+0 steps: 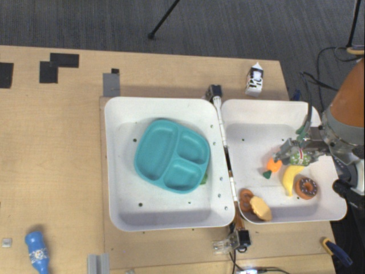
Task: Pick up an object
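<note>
The end effector, its opening impossible to judge from here, hangs low in the right bin, with the orange carrot toy just to its lower left and the banana directly below it, long axis running near-vertical.

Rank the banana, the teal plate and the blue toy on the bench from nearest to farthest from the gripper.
From the gripper:
1. Banana, right bin, just below it.
2. Teal plate, in the left bin.
3. Blue toy, on the bench at the lower left corner.

carrot | orange, green-tipped | lying flat | right bin centre
</note>
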Controlling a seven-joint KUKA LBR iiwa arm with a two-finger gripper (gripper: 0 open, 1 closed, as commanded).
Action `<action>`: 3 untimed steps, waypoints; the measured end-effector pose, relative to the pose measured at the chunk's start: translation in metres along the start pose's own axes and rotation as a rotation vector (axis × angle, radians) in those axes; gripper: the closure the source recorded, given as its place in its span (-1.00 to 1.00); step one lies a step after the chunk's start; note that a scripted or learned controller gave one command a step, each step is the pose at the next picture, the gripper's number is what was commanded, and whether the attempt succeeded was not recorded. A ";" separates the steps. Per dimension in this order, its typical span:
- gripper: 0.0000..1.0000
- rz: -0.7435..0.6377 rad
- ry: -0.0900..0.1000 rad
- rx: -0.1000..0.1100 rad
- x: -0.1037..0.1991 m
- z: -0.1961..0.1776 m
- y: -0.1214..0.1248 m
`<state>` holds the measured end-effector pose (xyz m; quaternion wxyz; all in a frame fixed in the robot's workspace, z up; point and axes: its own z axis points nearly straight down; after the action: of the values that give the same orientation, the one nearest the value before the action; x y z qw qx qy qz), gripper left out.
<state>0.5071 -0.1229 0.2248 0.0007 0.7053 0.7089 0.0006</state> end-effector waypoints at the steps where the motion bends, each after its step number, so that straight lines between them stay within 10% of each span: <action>1: -1.00 -0.030 0.000 0.002 -0.073 0.117 0.025; 3: -1.00 -0.451 -0.008 -0.011 -0.036 0.137 -0.017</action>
<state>0.4908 -0.1586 0.0876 0.0076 0.5290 0.8486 0.0014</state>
